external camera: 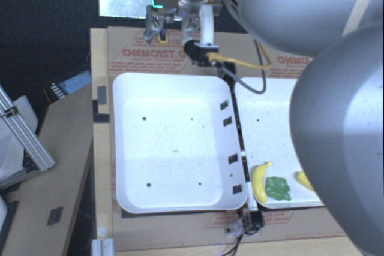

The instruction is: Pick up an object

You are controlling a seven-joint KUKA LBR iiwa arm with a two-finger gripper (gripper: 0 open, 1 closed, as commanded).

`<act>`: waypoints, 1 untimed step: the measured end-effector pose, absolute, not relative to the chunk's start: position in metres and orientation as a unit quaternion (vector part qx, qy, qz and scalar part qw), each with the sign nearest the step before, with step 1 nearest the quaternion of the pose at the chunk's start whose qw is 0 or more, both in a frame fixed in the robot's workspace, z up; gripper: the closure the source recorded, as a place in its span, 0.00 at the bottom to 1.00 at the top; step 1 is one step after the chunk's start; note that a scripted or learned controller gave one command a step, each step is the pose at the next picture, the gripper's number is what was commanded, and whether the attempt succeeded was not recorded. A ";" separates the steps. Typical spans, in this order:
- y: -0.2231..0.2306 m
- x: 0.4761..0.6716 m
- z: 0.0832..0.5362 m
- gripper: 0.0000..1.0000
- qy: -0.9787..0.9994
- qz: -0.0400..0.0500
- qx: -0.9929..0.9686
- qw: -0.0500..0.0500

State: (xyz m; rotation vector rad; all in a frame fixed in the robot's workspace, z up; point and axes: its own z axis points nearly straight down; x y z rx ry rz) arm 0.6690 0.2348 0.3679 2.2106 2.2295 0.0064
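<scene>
1. Mostly, the grey arm fills the upper right and covers much of the right bin, so only that bin's near left part can be seen.
2. Beyond the far edge of the left bin, the gripper hangs over the cardboard; whether it is released or clenched I cannot tell, and nothing is seen between its tips.
3. Just beside the left bin's near right corner, inside the right bin, lies a yellow banana, curved and smooth.
4. Touching that banana on the side away from the left bin is a small green object, its shape hard to make out.
5. Farther from the left bin, a second yellow object is cut off by the arm.
</scene>
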 end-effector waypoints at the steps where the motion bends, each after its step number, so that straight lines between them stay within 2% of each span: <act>1: 0.213 0.621 0.355 0.00 0.707 -0.001 0.707 -0.001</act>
